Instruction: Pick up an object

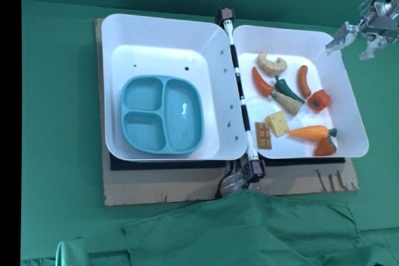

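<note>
My hand (356, 42) spread, nothing in it, hovering over the far right corner of the right shallow white plastic bin (349, 110), apart from the toy food.

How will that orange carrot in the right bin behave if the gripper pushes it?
The carrot lies on its side, long and rounded, so it would probably roll or pivot. It looks like smooth moulded plastic, likely stiff, light and a bit slippery. The gripper hovers by the bin's far corner.

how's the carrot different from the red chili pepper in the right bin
The carrot is orange with a dark green stem end; the chili pepper is all red. The carrot lies nearly level near the bin's front; the chili lies slanted, farther back and closer to the divider. The carrot is thicker. Both taper and lie flat in the right bin.
</note>
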Robot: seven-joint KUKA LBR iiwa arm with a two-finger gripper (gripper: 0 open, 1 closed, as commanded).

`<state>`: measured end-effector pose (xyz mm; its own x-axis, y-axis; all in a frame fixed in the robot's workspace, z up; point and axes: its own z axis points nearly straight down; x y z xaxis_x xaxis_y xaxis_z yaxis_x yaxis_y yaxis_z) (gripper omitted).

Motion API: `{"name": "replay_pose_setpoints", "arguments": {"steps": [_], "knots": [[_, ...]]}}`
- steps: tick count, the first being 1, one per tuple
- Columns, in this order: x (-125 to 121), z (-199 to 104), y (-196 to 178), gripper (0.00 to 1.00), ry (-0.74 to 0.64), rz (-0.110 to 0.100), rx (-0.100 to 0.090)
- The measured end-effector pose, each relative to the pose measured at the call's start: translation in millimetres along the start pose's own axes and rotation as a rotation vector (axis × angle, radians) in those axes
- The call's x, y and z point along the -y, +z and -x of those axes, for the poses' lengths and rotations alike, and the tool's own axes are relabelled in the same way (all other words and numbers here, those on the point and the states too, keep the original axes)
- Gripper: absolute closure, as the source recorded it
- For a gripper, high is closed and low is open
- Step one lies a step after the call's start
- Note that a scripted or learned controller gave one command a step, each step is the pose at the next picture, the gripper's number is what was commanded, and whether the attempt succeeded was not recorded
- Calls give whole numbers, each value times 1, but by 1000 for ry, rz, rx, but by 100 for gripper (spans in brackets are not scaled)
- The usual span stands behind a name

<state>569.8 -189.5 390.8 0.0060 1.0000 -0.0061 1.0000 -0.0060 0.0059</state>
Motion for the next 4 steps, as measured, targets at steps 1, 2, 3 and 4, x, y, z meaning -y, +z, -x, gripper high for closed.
{"name": "replay_pose_setpoints", "arguments": {"steps": [1, 2, 3, 4], "knots": [[-84, -4, 19, 0, -6, 0, -2], [-132, -4, 51, 0, -5, 1, -1], [-131, -3, 35, 100, -1, 7, 3], [-131, -2, 35, 0, -1, 5, 3]]}}
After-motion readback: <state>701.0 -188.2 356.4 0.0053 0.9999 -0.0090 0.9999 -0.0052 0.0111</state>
